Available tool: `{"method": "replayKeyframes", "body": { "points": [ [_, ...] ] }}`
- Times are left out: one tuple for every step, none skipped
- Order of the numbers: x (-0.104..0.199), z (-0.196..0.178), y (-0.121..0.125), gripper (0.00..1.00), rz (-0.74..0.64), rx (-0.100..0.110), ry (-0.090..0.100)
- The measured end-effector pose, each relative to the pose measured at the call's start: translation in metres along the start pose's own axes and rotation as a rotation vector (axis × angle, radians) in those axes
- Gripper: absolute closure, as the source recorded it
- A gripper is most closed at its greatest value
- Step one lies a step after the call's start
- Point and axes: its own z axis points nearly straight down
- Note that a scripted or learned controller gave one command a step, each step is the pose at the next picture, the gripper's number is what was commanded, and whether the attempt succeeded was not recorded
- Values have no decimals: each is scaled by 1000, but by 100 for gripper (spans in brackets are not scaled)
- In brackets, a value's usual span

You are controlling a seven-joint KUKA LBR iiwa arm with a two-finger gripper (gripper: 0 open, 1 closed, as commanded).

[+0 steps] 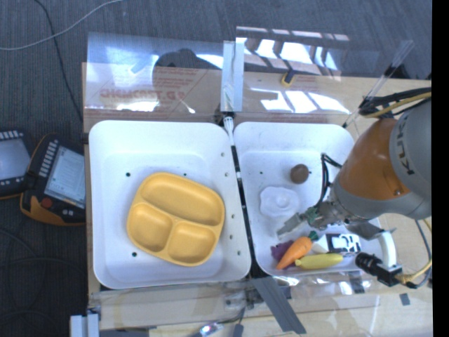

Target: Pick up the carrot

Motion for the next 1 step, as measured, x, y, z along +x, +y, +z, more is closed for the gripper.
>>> {"method": "replayKeyframes", "body": {
  "points": [
    [13,-9,4,0,-43,-2,-1]
  ]
}}
